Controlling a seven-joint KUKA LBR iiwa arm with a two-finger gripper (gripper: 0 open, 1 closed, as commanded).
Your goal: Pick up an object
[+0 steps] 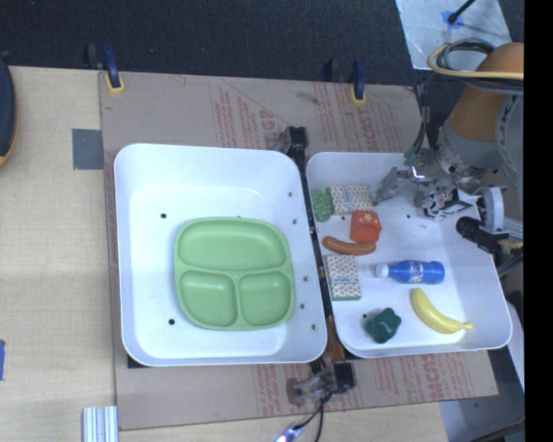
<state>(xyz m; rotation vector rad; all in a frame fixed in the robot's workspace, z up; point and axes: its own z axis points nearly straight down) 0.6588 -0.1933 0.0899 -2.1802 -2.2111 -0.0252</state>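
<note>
One fixed camera looks down at a slant from above the bench, far enough to take in both bins whole; the arm enters at right.

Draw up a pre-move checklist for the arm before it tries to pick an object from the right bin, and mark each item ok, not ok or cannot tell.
1. Objects available in the right bin: ok; a blue bottle, banana, sausage and red block lie there.
2. Gripper over the right bin: ok, at its upper edge.
3. Gripper free of any object: cannot tell.
4. A target with space around it: ok; the blue bottle lies apart from its neighbours.
5. Gripper directly above a target: not ok; it sits up and to the right of the red block.
6. Green tray out of the way: ok, it lies in the left bin.
</note>
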